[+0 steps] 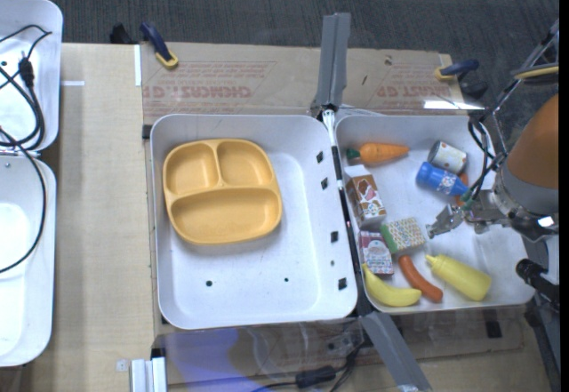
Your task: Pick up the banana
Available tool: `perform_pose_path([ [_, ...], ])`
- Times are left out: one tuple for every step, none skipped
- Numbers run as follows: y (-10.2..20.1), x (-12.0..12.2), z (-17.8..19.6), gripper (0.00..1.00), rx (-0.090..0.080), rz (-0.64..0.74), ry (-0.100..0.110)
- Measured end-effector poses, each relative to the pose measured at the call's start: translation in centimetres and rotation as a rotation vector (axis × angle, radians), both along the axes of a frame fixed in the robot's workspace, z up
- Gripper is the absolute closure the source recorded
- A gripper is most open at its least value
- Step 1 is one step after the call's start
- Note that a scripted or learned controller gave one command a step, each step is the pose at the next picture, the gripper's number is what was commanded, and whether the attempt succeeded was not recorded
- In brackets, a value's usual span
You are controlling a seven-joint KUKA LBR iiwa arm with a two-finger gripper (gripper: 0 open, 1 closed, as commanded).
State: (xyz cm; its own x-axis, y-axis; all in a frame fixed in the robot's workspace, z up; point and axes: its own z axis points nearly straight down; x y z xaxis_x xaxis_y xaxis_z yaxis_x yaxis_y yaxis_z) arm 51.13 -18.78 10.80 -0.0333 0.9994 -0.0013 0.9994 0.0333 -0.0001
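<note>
One fixed cam, mounted above the bench, looking down at a slant — not straight overhead. The bench's far edge sits toward the top of frame, w/ dark floor beyond it; the near edge runs along the bottom. It stands far enough back to take in both bins whole: the left bin near centre, the right bin toward the right side. The arm comes in from the right edge, partly cut off by the frame. No 2nd view — so no overlap to compare.

Yellow plate left bin; carrot right bin.
</note>
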Motion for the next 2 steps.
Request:
perform_pose_path([
  [-0.6, -0.3, -0.6, 0.00, 0.001, 0.128, 0.002],
  [0.4, -3.4, -1.7, 0.00, 0.003, 0.471, 0.002],
])
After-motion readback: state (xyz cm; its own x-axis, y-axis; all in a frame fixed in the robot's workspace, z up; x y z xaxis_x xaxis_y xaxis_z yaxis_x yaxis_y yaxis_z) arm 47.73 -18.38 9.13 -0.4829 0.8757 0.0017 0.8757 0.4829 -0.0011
